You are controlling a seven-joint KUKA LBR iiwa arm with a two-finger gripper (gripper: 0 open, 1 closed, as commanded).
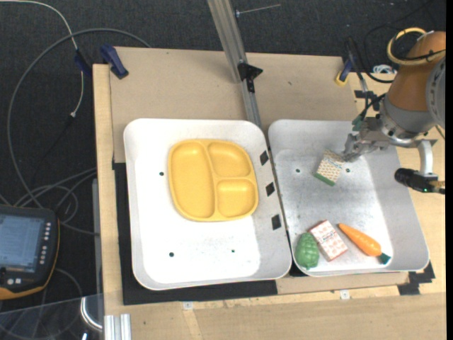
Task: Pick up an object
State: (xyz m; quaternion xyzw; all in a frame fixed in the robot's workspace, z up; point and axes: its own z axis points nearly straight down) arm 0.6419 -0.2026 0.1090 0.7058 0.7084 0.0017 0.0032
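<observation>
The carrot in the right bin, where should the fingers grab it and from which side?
Probably the orange body of the carrot near its middle, coming straight down with the fingers closing across its narrow width. It lies flat and slanted, with the small box close on one side, so open space is mainly on the other.

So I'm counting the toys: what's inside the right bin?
The right bin holds a speckled sponge beside the fingers, plus a green toy, small red-and-white box and carrot at its front edge. The arm covers its far corner.

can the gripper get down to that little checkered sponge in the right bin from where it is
Probably yes. The gripper hangs just up and right of the sponge, which lies alone on the right bin floor, with nothing between them.
</observation>
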